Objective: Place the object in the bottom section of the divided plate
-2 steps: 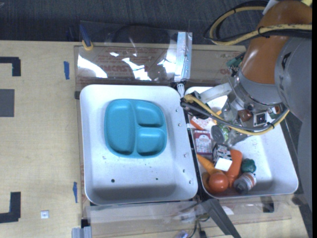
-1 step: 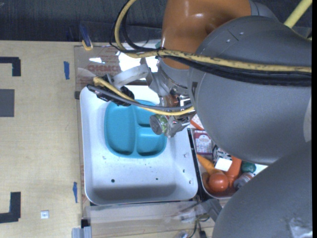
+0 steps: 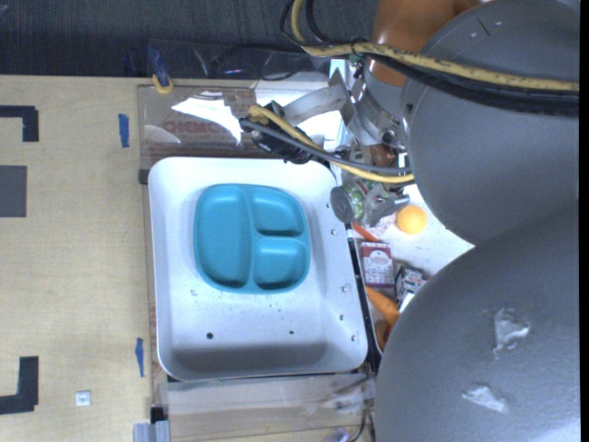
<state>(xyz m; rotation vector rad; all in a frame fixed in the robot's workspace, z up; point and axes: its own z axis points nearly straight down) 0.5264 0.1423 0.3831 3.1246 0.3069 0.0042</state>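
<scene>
Jaws sit low over the right bin; cannot tell their state. Orange ball just right of them, red packet below. Blue divided plate lies left, unloaded. Secure 1 item first, lift straight, then cross.

The divided plate is light blue with rounded corners and lies flat in the left bin, toward that bin's far half and roughly centred between its left and right walls. It has three sections: one long section along its left side and two smaller ones stacked on its right. Nothing lies in any of them. In the right bin I see a small orange ball, beside a small red-and-white packet nearer the dividing wall.
</scene>
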